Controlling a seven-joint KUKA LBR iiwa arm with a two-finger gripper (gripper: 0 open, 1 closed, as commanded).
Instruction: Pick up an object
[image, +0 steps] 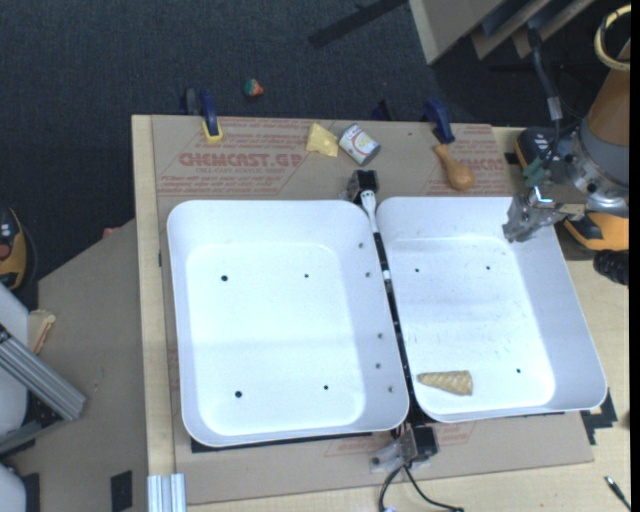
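Observation:
A tan cone-shaped object (445, 381) lies on its side near the front edge of the right bin (560, 300). My gripper (523, 222) hangs over that bin's far right corner, well away from the cone. Nothing shows between its fingers.
The left bin (200, 300) sits beside the right one. Behind the bins on the board lie a yellow wedge (322, 141), a small white box (359, 144) and a wooden-handled tool (454, 168). Blue clamps (208, 112) hold the board's far edge.

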